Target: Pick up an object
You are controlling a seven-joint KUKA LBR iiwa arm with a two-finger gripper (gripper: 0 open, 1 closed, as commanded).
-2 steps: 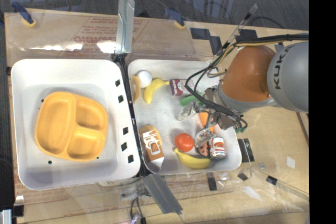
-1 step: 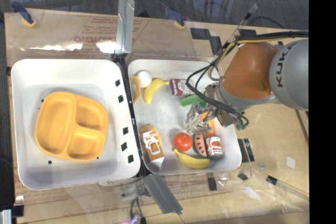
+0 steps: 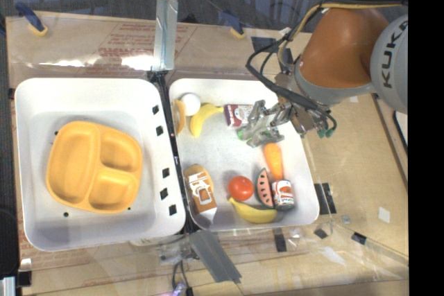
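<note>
My gripper (image 3: 258,125) hangs low over the right bin (image 3: 305,149), at its upper right. It sits just right of a maroon and white packet (image 3: 236,114) and just above an orange carrot (image 3: 273,160). Also in this bin lie a white egg (image 3: 189,105), a yellow banana (image 3: 202,118), a brown carton (image 3: 200,190), a red tomato (image 3: 241,188), a watermelon slice (image 3: 263,186), a small can (image 3: 283,194) and a second banana (image 3: 254,212). I see nothing gripped.
The left bin (image 3: 28,121) holds a yellow divided plate (image 3: 94,166). The grey arm with its orange band (image 3: 340,45) and loose black cables (image 3: 270,62) reach in over the right bin's far right corner. A divider wall (image 3: 166,142) separates the bins.
</note>
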